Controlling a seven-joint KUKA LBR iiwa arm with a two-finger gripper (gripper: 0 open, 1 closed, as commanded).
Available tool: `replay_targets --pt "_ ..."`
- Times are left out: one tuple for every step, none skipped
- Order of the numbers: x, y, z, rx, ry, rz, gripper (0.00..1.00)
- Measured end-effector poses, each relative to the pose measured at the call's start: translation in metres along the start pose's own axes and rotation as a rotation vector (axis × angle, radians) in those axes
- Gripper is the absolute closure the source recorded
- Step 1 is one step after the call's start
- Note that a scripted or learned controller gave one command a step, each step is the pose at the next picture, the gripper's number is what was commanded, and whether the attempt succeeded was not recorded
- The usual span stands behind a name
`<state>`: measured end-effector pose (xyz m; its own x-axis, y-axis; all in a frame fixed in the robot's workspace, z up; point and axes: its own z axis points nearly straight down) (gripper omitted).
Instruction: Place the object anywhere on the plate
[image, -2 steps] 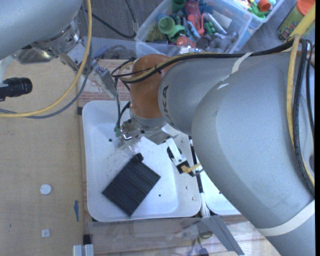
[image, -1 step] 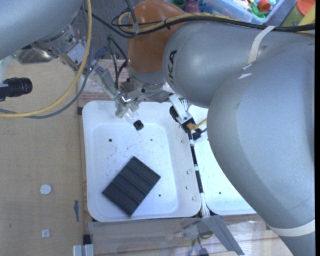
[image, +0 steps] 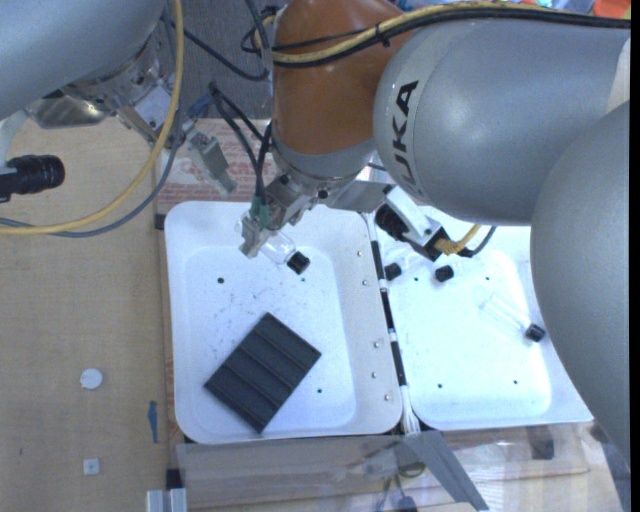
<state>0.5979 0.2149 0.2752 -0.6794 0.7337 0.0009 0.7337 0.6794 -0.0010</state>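
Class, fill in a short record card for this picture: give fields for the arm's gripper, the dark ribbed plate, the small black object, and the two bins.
gripper: above the far part of the left bin
plate: dark, ribbed, lying flat in the left bin, nearer the front
small black object: on the left bin floor, beside the gripper, apart from the plate
left bin: white, shallow
right bin: white, shallow, beside the left bin

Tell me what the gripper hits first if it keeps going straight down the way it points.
Probably the bare white floor of the left bin; the gripper points there, beside the small black piece. Depth is unclear.
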Motion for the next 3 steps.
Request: replay_targets --pt "0.033 -0.030 -0.066 -0.005 -0.003 -0.198 1.00" --pt "0.004 0.010 -0.061 -0.007 -0.005 -0.521 1.00" --pt "-0.032 0.050 -0.107 -0.004 -0.004 -0.482 1.00"
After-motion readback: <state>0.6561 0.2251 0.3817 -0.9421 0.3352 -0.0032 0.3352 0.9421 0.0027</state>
